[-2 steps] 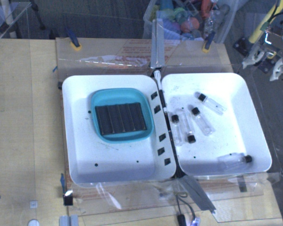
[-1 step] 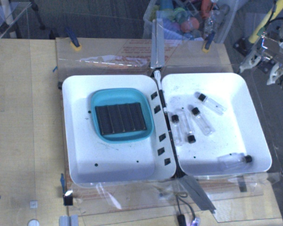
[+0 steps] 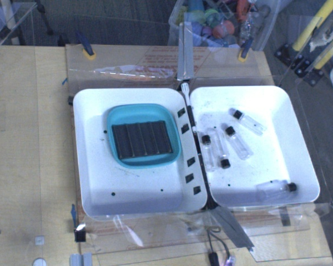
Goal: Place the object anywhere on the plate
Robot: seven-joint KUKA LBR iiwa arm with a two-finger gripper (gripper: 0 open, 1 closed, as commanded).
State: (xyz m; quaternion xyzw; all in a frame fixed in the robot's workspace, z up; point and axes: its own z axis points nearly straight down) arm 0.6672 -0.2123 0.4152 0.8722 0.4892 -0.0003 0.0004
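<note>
Over on the left bin point(image 3: 94, 190) in the camera view, you've got the teal plate point(image 3: 141, 108) sitting mid-bin with a dark ridged slab point(image 3: 141, 140) lying flat on it, fully inside the rim. If that slab is the object, the place step looks done and you only need to confirm. If not, the pick hasn't started. Gripper state: cannot tell from this view.

The right bin point(image 3: 283, 148) holds clear vials with black caps. One long vial point(image 3: 248, 122) lies near the top, another vial point(image 3: 237, 143) mid-bin, and a third vial point(image 3: 276, 190) lies against the front wall. Smaller ones sit by the divider point(image 3: 190, 148).

A next pick would call for a careful close on a round, clear tube that will likely roll, then a carry over the divider. The slab covers most of the plate, leaving little bare rim to land on. A clear tote of toys point(image 3: 222, 10) sits behind the bins, well apart.
</note>
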